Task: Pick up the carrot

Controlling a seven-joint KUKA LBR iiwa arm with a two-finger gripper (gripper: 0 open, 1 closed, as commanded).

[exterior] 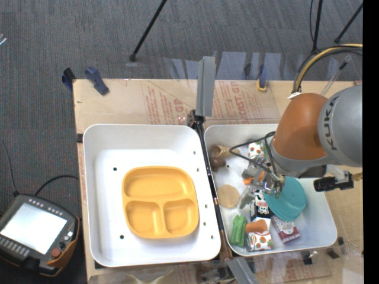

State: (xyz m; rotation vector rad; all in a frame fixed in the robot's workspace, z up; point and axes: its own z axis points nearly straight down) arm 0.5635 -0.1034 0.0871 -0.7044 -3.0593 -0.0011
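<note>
Carrot (256,226) lies in right bin (329,225); yellow tray (160,202) fills left bin (98,158).

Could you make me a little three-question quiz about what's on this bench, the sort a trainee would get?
1. True or false: the yellow divided plate lies in the left bin.
2. Which bin is the arm's tool working over? A) left bin B) right bin C) neither
3. What colour is the cup-like thing right beside the tool?

Key:
1. True. The plate sits alone in the middle of the left bin.
2. B. The tool hangs over the right bin, among the small toy foods and cartons, with the orange carrot-like piece just below it near the front wall.
3. Teal.
</note>
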